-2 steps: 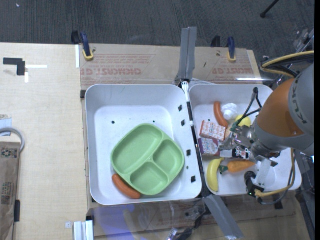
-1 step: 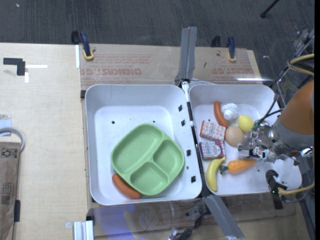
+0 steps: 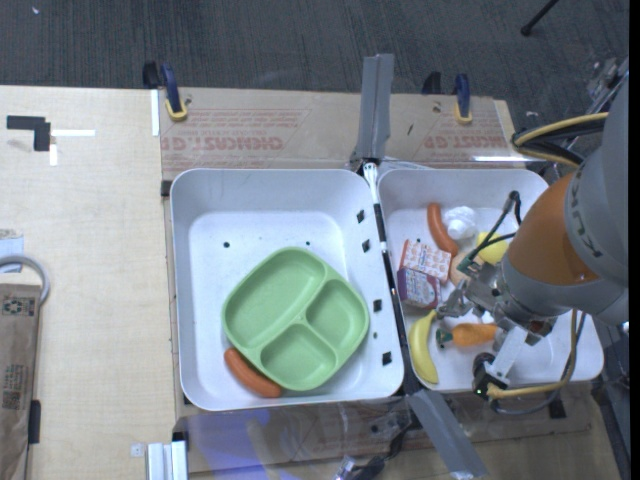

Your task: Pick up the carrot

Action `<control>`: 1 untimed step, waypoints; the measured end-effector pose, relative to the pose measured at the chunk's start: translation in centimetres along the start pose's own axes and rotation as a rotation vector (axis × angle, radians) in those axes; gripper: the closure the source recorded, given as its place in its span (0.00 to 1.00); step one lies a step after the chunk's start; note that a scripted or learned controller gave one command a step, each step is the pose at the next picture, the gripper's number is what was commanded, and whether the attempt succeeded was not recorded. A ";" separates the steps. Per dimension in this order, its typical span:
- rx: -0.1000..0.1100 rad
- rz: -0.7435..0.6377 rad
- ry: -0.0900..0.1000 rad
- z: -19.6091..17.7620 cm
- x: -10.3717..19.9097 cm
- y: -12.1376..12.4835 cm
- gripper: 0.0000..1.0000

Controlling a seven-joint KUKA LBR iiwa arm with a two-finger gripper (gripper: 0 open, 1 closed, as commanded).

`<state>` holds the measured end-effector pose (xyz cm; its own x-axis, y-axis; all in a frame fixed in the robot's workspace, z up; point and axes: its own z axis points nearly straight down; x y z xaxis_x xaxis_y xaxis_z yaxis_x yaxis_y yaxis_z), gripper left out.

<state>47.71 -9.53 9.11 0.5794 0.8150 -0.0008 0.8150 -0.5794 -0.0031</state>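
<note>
Robotics lab: plywood bench (image 3: 80, 268), clamps (image 3: 172, 98) pinning cardboard (image 3: 260, 128), twin white bins (image 3: 270, 193), dark carpet (image 3: 250, 18).

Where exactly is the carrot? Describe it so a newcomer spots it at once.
Start at the right-hand white bin, where the grey arm with the orange band reaches in. Near that bin's front, under the wrist, the carrot lies as a short orange stub just right of the yellow banana. Unlike the redder sausage farther back, it is bright orange and sits right at the gripper.
</note>
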 end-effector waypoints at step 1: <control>0.002 -0.002 -0.002 -0.8 0.0 0.0 1.00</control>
<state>47.71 -9.59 9.91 0.5777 0.8162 -0.0024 0.8162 -0.5777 -0.0055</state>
